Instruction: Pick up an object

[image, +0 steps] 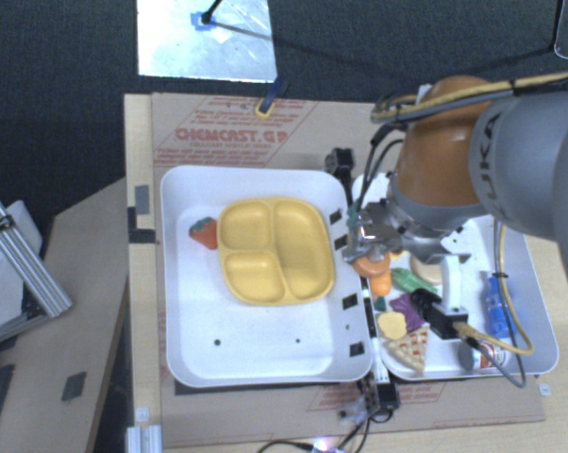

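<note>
While the arm hangs over the right side of the bench (95,243), the left bin (185,347) sits quiet: a yellow divided tray (270,250) lies in its upper middle, and a small red-orange toy, perhaps a strawberry (204,232), rests against the tray's left edge, touching it. Along the seam between the bins runs a row of black clips. Moving right, the pincer (364,237) sits low at the left edge of the right bin (539,347), just above an orange piece (372,264) that looks like the thing it is after. Whether its fingers are spread or closed I cannot tell, since the wrist and cabling cover them, and nothing can be seen between them. Below the orange piece lies a cluster of toy food: another orange lump (380,284), a green piece (418,279), a purple one (418,307), a yellow round (392,325) and a pizza slice (409,348), all close together or touching. Further right a blue thing (496,310) lies by the bin's wall. To my eye this is the reach-and-descend step, with no grasp secured. Next it would need to settle on the orange piece, close firmly, and lift straight up without dragging the neighbours.
</note>
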`<state>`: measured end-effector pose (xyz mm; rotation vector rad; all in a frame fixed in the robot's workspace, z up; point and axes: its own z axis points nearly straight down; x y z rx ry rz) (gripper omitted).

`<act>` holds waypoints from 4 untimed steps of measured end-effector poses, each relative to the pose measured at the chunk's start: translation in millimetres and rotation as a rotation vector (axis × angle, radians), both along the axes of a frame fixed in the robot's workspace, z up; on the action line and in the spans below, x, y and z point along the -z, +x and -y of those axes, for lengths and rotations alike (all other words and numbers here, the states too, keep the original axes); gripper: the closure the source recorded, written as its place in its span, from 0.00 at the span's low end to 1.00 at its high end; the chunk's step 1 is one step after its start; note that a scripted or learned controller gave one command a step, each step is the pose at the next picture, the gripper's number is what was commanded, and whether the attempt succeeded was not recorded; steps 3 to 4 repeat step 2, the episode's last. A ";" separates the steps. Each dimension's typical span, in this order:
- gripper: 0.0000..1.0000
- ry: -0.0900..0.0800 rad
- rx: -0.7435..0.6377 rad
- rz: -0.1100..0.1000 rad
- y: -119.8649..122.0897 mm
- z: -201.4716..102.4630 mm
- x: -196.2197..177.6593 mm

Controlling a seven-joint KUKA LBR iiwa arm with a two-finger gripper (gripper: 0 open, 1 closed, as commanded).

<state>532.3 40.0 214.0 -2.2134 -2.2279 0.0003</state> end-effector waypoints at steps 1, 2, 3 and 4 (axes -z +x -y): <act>1.00 0.000 0.004 0.001 -0.6 4.2 -0.6; 1.00 0.000 0.005 0.001 -1.8 6.7 -1.4; 1.00 0.000 0.005 0.001 -1.8 6.7 -1.4; 1.00 0.000 0.005 0.001 -1.8 6.7 -1.4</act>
